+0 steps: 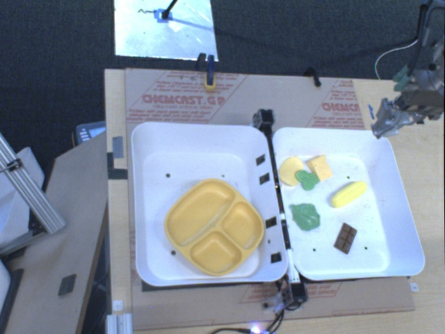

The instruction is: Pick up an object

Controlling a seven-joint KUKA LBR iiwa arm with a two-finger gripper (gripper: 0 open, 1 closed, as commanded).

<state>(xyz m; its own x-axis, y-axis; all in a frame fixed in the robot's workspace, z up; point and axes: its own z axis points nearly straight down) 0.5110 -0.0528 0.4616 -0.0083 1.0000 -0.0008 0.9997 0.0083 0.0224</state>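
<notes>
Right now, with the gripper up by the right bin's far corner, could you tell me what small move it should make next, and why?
Probably move the gripper inward and toward the yellow banana-shaped piece. The gripper sits at the right bin's far right edge, not above any object, and that piece lies nearest, apart from the others.

End effector (386, 125) at upper right, tilted down-left, arm above

Robot arm (427, 61), at the frame's 3 o'clock edge: grey metal body, blurred; a thin pale cable (393, 53) loops at its 9 o'clock side; small teal patch near the wrist; gripper (384, 125) at the lower end, pale grey and boxy, details unclear.
</notes>
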